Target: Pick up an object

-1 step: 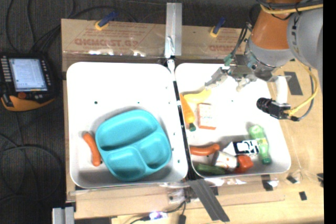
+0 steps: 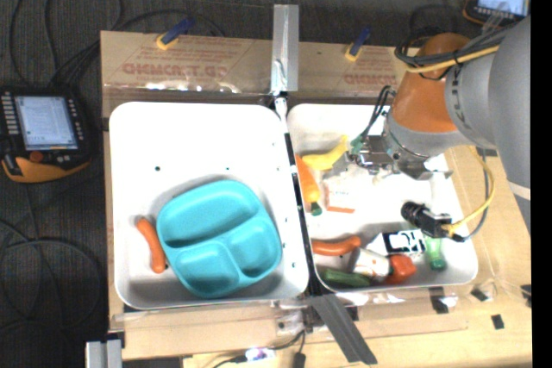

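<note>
My gripper [image 2: 369, 154] hangs low over the upper part of the right bin [image 2: 457, 185], below the orange band of the arm [image 2: 427, 95]. Just left of it lies a yellow banana-shaped toy [image 2: 324, 158], with an orange carrot-like piece [image 2: 307, 181] beside it against the left wall. A white card with orange print [image 2: 340, 196] lies under and slightly left of the gripper. Whether the gripper touches any of these is hidden by its body.
Along the right bin's front lie an orange sausage [image 2: 336, 246], a green cucumber [image 2: 348, 277], a red piece [image 2: 399, 267], a black-and-white box [image 2: 404, 241] and a green piece [image 2: 434, 253]. The left bin [image 2: 155, 134] holds a blue divided plate [image 2: 219, 235] and an orange sausage [image 2: 153, 244].
</note>
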Available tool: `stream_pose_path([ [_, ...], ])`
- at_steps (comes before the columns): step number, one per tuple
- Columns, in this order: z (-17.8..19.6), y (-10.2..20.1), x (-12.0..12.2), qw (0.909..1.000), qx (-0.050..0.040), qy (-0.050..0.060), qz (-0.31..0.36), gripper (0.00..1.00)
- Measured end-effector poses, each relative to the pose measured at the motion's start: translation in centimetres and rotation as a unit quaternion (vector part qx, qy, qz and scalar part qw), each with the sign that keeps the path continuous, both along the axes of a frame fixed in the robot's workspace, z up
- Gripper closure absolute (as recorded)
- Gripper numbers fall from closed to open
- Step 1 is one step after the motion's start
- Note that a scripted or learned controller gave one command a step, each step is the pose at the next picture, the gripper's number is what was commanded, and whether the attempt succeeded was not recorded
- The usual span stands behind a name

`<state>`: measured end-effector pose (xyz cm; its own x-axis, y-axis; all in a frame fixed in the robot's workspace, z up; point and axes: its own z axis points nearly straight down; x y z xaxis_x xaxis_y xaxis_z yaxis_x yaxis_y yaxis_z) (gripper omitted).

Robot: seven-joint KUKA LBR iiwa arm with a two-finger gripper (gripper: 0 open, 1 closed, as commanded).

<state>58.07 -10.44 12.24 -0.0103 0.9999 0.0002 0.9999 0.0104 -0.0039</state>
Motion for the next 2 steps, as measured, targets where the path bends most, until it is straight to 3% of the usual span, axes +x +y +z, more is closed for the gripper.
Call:
stream_pose_path([
  [1,-3.3,-0.9,-7.2,0.9971,-0.0012,-0.008,0.075,0.0],
  [2,-3.3,-0.5,-0.3,0.9976,-0.002,-0.009,0.069,0.0],
])
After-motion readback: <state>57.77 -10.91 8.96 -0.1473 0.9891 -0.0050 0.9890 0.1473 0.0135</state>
